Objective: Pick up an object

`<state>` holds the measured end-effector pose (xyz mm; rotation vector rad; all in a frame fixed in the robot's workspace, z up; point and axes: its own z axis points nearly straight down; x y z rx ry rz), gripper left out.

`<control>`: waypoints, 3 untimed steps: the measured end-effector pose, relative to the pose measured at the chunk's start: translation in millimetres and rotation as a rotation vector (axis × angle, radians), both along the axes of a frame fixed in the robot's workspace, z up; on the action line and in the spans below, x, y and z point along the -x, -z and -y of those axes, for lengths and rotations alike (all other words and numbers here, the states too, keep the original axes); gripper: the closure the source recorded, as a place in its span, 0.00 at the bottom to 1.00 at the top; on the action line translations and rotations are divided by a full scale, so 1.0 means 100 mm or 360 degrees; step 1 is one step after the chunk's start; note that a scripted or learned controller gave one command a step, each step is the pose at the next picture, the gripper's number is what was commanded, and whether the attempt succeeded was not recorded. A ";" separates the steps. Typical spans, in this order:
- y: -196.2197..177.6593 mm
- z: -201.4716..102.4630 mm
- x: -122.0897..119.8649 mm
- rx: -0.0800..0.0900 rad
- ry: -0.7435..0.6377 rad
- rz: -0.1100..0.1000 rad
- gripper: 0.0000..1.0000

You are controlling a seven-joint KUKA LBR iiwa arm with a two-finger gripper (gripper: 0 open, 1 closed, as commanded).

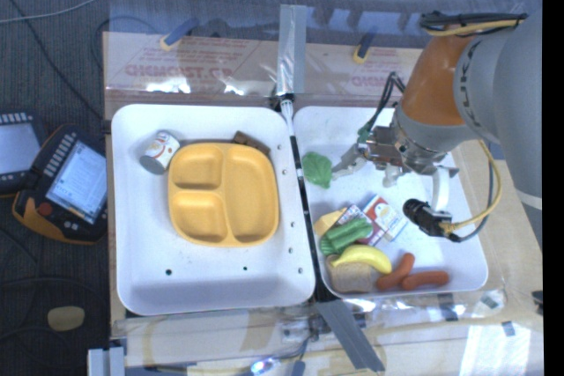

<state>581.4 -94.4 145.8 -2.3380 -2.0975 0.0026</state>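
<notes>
Not picked up yet. Gripper (381,156) low over the back of the right bin (476,273), nothing seen in it (open or shut, cannot tell). Green toy (316,169) just left of it; banana (364,257), sausages (412,276) and small box (377,218) near the front. Grabbing and lifting left to do.

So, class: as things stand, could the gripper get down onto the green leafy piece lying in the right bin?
Probably yes. The green leafy piece lies apart from the food pile, nothing on top of it, and the gripper hangs just beside it. The bin wall close by might crowd one finger.
</notes>
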 end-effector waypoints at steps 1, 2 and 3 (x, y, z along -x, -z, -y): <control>-0.85 0.36 -0.22 0.0002 -0.0166 0.0002 0.00; 0.47 0.26 0.01 -0.0001 -0.0141 -0.0001 0.00; 0.54 0.21 0.51 0.0008 -0.0173 0.0031 0.00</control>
